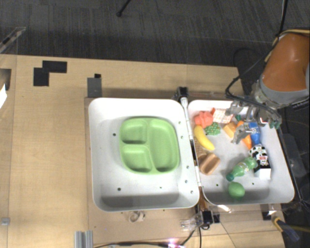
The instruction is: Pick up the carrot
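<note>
Orange carrot (247, 141): right bin's (286, 193) far right side, under the gripper (245, 130).
Gripper: lowered for grasping; hold cannot be told.

You are looking down on a light wooden bench (43, 160) that fills most of the frame. Across the top runs dark grey carpeted floor (160, 29), crossed by a thin black cable (127, 7) at upper centre. Black tape patches (47, 71) mark the bench at upper left. Black cables (244, 72) loop over the upper right. Lighting is even and soft.
</note>
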